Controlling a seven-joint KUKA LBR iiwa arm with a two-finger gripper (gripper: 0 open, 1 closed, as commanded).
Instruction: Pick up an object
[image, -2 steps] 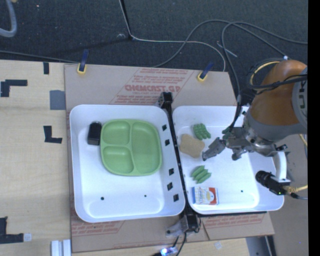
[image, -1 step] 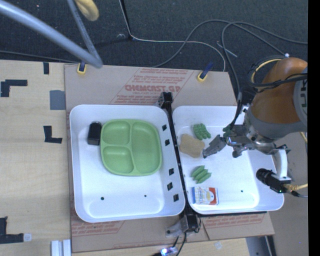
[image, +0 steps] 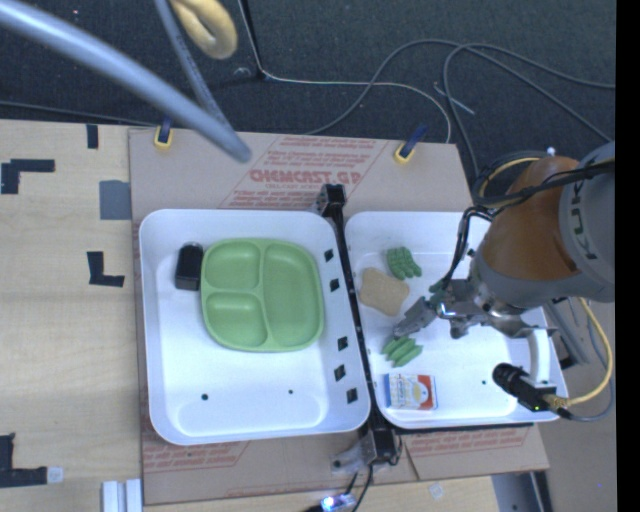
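In the right bin (image: 470, 400) lie a green ridged piece (image: 403, 262), a tan flat piece (image: 383, 291), a second green piece (image: 402, 350) and a small white box with red and blue print (image: 410, 391). My gripper (image: 421, 312) hangs over the middle of this bin, just right of the tan piece and above the second green piece. Its fingers stand open with nothing between them. The grey and orange arm covers the bin's right part.
The left bin (image: 165, 380) holds a green divided plate (image: 263, 295) and a small black block (image: 188, 267) at the plate's left edge. A black divider (image: 345, 320) runs between the bins. Cables lie behind the bench.
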